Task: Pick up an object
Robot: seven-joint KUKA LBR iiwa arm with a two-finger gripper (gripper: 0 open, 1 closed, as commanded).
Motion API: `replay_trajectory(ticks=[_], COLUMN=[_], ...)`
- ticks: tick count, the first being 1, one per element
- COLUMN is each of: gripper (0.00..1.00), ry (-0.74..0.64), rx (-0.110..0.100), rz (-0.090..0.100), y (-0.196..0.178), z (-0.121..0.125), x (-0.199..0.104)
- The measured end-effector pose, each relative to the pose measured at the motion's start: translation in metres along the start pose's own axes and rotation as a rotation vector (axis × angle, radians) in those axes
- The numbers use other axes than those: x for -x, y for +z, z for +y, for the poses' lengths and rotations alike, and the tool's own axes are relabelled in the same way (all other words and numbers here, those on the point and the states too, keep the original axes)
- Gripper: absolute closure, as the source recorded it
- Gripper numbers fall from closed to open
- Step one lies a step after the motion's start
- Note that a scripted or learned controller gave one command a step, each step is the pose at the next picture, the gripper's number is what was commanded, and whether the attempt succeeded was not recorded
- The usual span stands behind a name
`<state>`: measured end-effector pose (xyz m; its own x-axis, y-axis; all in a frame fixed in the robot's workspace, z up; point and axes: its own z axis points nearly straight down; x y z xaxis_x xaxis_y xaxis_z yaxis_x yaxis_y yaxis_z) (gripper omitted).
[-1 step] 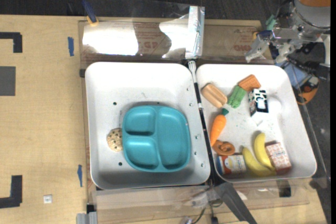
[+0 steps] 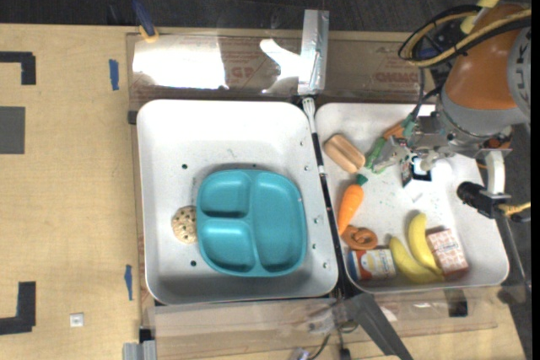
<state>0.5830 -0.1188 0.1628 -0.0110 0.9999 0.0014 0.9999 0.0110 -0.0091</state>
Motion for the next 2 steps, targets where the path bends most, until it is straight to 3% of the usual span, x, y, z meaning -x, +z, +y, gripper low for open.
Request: replay_trajectory(ticks=[1,2], gripper=[0.00,1.00], ry=[0.040,0.041], rx=[0.014,0.014], rz=[-0.001,-0.002], y=[0.0628,0.0539], z=[0.0309,0.0307], x=[0.0590,0.0594])
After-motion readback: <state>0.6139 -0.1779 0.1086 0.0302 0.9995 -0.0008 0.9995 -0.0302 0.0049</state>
